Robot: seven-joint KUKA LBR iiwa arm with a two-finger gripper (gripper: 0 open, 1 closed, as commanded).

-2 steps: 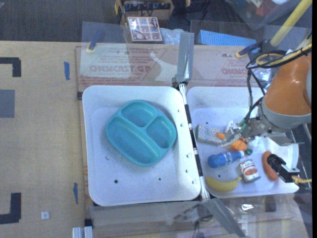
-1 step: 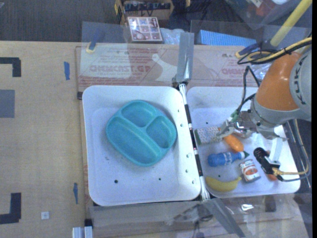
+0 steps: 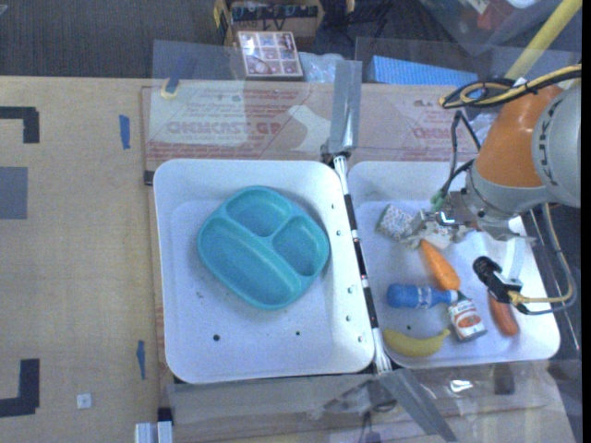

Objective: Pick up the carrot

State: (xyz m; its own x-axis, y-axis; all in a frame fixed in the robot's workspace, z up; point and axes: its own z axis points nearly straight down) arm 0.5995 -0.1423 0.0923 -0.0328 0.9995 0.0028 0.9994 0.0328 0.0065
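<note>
Presently, one carrot (image 3: 440,265), one banana (image 3: 415,341) and one blue bottle (image 3: 420,295) are counted; whether the gripper (image 3: 441,223) is spread cannot be told.

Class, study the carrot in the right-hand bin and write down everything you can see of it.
The carrot is a small, smooth, orange, tapered piece, plastic-looking like toy food. It lies flat and slanted on the floor of the right bin, one end pointing up towards the gripper just above it, the other down-right. The gripper's tip sits at its upper end; a blue toy lies close below it.
</note>
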